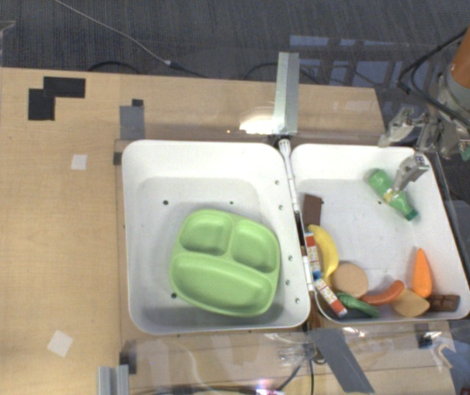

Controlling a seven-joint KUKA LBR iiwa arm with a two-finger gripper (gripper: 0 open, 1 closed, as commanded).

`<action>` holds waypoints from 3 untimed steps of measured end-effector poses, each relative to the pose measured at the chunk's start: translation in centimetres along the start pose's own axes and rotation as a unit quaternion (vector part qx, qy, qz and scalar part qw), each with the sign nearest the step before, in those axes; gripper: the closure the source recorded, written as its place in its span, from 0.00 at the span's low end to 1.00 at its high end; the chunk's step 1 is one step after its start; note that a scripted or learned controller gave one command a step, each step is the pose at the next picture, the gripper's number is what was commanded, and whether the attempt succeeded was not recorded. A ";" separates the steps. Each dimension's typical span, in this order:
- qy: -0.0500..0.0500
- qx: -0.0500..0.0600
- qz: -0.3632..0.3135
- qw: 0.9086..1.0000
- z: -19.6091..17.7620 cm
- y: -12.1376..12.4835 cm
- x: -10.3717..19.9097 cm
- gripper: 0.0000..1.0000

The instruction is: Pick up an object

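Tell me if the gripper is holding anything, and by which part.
It cannot be told: the gripper is down at the green object near its middle, but a closed hold isn't clear.

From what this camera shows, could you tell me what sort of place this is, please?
Probably a robotics lab's grasping test bench, not a kitchen: two white bins sit side by side on a wooden bench, toy food such as a banana lies in the right bin, and a robot arm's gripper reaches over it.
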State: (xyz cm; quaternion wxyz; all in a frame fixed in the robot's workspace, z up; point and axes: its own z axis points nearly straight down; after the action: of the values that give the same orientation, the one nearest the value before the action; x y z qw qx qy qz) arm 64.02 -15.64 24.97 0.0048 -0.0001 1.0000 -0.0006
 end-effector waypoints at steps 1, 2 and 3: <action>0.006 -0.001 0.006 1.000 15.8 -5.0 -2.2 0.00; -0.001 -0.001 -0.014 1.000 16.1 1.3 1.3 0.00; -0.001 0.000 -0.119 0.993 16.1 -1.5 0.1 0.00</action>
State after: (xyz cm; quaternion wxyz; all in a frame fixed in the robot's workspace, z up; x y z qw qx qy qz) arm 64.05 -17.19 8.87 0.0061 -0.1188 0.9929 -0.0015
